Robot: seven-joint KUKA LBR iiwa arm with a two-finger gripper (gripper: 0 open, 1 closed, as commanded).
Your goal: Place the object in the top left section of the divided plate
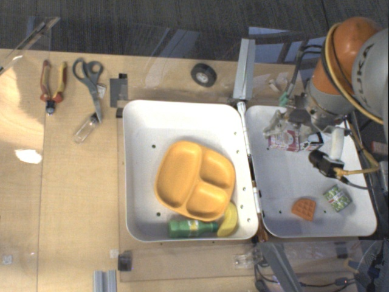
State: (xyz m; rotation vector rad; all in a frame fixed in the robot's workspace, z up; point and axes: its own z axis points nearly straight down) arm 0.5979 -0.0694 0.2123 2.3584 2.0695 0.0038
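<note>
step in hand: pick phase. gripper [285, 125] low over right bin [358, 227], at its 11 o'clock corner, above red-and-white packet [284, 141]. cannot tell pincer state; packet not visibly gripped.

likely target: that packet, lying flat, long axis roughly 3-to-9 o'clock; facing end unclear.

other candidates: waffle [304, 208] at 6 o'clock, green packet [336, 198] at 4 o'clock.

next move calls for: secure grasp, lift, carry toward 9 o'clock to yellow divided plate [196, 180] in left bin [140, 163]; release over compartment at plate's 10 o'clock.
</note>
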